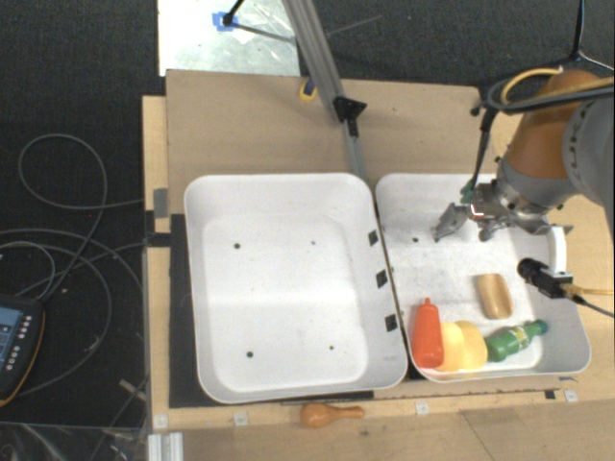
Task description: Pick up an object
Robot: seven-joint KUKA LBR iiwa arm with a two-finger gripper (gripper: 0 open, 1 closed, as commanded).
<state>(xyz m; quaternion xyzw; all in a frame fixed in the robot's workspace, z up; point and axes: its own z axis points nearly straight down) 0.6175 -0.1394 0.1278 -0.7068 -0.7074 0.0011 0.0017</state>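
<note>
Hand (468, 223) hangs over the bare upper floor of the right bin (404, 200), fingers spread apart with nothing between them. All candidates lie below it, grouped at the bin's lower edge: tan block (495, 296) nearest, then red bottle (427, 334), yellow piece (463, 346) and green bottle (514, 339), touching. The block stands apart, probably the easiest grasp.

Arm (567, 152) cut off by the right frame edge; only its wrist portion is in view. State of the jaws (452, 224) indeterminate, too small and dark. Black handheld device (14, 339) at the left edge is partly cropped. Yellow object (465, 346) is partly overlapped by the red bottle (427, 334) and green bottle (513, 338)
</note>
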